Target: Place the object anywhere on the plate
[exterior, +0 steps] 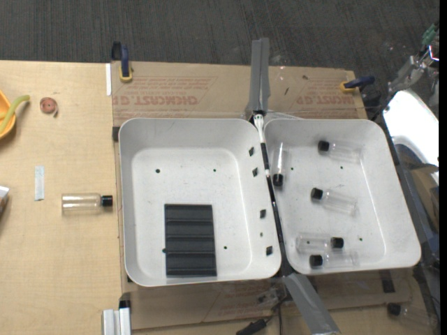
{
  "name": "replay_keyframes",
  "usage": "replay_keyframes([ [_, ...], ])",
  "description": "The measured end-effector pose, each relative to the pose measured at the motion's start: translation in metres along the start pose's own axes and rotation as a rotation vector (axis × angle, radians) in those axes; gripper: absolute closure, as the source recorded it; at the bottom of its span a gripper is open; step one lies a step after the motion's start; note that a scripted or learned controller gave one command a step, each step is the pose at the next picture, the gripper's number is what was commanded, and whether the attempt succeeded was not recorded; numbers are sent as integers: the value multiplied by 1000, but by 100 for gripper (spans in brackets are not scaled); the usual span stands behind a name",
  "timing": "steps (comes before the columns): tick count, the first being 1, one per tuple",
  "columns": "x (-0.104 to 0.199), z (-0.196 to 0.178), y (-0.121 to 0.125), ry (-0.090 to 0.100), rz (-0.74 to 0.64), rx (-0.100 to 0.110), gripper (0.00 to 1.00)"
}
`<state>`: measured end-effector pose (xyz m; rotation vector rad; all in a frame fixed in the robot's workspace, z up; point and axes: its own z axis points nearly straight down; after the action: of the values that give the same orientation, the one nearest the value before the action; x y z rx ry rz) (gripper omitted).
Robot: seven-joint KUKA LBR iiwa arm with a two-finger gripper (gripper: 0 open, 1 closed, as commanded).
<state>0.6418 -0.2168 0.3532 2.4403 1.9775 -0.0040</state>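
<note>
Progress looks nil: clear vials [334, 200] lie in the bin [370, 187] nearer the arm [412, 121], whose jaws' spread I cannot tell, while the dark ribbed plate [189, 241] in the farther bin [188, 166] bears nothing, so pickup and placing remain.

A yellow object [5, 117] and the white arm base [419, 128] are cut off by the edges.

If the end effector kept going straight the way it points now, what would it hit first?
Hard to judge: the end effector sits at the view's right edge, beyond the bench, heading unclear. Going leftward it would likely meet the right bin's far rim first, before the nearest capped vial.
</note>
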Motion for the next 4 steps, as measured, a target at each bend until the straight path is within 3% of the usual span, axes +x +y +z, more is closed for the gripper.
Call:
replay_keyframes([
  [1, 70, -87, -9, 0, 267, 1, 0],
  [2, 201, -87, -29, -1, 387, 3, 0],
  [3, 94, -86, -12, -1, 763, 3, 0],
  [4, -3, -86, -34, -2, 1044, 6, 0],
])
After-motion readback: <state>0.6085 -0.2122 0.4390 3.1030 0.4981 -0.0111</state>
